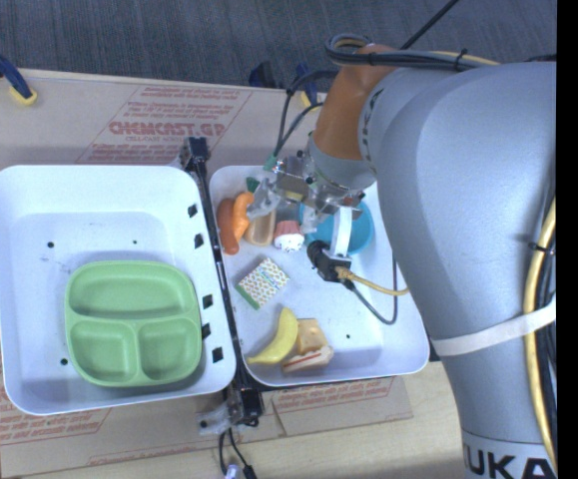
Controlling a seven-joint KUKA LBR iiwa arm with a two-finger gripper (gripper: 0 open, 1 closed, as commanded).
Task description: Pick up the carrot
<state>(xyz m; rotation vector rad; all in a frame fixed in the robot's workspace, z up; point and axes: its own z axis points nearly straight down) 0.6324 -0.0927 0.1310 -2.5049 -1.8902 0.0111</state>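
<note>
I had the grey two-finger gripper poised just right of the stubby orange carrot, grip state indiscernible, approach step; next: straddle it and clamp.

**Robotics lab test bench**

Looks like a lab: cardboard sheet taped and clamped beneath two white bins, grey carpet beyond the cardboard, loose cables over the right bin, toy food beside them.
</note>
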